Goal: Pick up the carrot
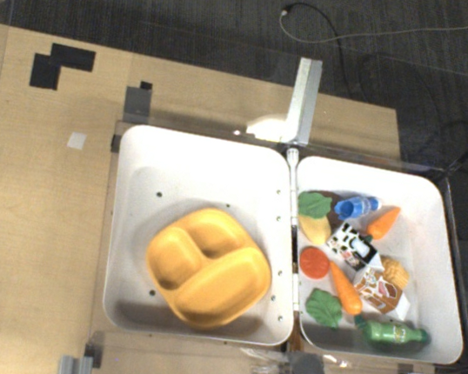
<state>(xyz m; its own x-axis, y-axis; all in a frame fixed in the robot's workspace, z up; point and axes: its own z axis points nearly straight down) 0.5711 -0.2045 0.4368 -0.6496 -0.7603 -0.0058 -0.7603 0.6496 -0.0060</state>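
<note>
— Where's the carrot [346, 290]?

— In the right bin [428, 212], just toward the near rim from the black-and-white carton [350, 242]. It's a slim orange taper lying flat on a slant, smooth like moulded plastic.

— Is it crowded?

— Yes. Taking the carton as the marker, a red disc [314, 262] sits below and to its left, and a printed packet [381, 284] below and to its right. Further toward the near rim are a knobbly green piece [323, 306] and a green bottle [391, 333]. The carrot looks to be touching or nearly touching all of them.

— And the gripper?

— I can't tell how wide it stands or whether it holds anything.

— How would you take it?

— Come straight down and close across the narrow width at mid-length. It's slick and tapered, so a grip near the tip would likely slip. Beware the stubby orange cone [383, 221] beyond the carton, because it could be mistaken for the carrot.
</note>
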